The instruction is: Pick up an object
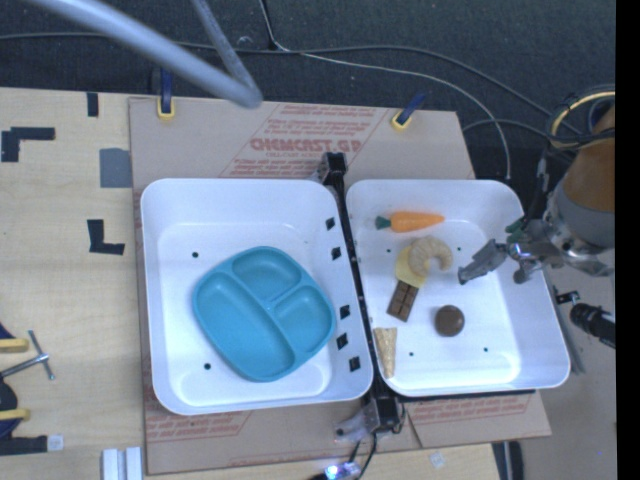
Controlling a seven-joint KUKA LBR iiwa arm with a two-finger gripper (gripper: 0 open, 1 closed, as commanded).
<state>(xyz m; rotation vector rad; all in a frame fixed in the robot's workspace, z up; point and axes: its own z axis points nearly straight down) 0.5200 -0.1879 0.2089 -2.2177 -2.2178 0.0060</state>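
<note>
Camera view: arm [590, 183] edge-cropped.

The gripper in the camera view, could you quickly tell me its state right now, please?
Gripper: open, fingers spread, holding nothing, over the right side of the right bin.

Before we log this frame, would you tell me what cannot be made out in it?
- Pincer, camera view: too small and blurred to tell open from shut.
- Arm: upper part cut off by the right edge.
- Pale lump over the yellow piece: too small to identify.
- Wedge: partly hidden against the bin wall.
</note>
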